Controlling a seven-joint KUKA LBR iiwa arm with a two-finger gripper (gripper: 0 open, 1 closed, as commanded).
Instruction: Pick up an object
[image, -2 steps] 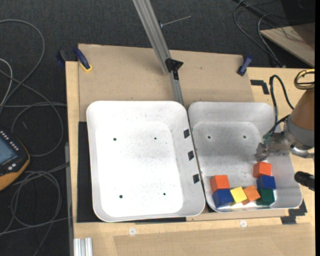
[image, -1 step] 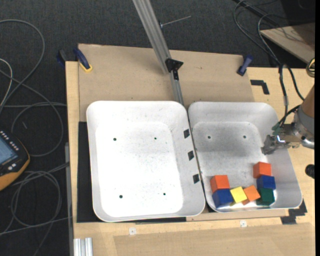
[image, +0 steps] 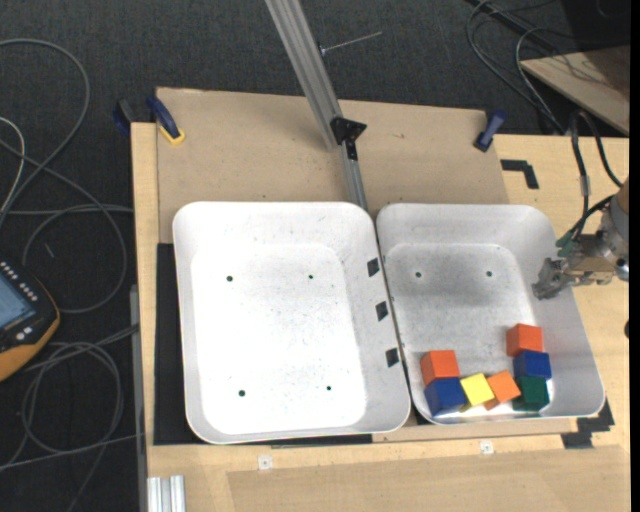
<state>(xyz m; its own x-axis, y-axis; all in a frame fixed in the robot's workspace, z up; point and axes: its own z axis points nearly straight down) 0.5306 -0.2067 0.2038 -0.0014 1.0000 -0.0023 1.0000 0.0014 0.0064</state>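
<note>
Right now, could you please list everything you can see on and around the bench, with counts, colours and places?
Bins: two, white, side by side on the bench; left bin, right bin.
Blocks: about seven, clustered in the right bin's near right corner: orange, orange, orange, blue, blue, yellow, green.
Clamps: two, blue, at the board's far edge; left one, right one.
Metal pole: one, grey, slanting down to the bins' far edge.
Handheld controller: one, orange-edged, on the floor at left.
Cables: several, on the dark floor.
Gripper: one, at the right bin's right rim, nothing visibly held.
</note>
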